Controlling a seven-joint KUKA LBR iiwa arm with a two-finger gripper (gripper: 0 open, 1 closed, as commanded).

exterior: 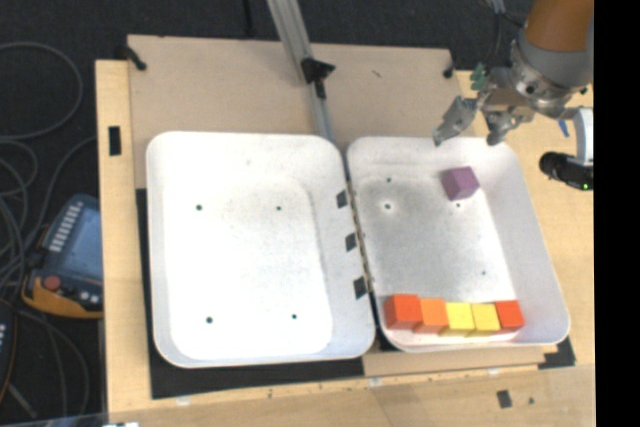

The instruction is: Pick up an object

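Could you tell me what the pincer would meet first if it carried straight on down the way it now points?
Probably the far rim of the right bin, since the pincer hangs above that edge. The purple block sits slightly nearer the camera; depth is uncertain.

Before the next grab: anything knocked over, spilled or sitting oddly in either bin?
Nothing stands out. The small purple cube sits flat by itself near the far end of the right white bin, and the orange and yellow blocks lie in a tidy row along its near edge. The gripper, jaws open, hangs above the far rim.
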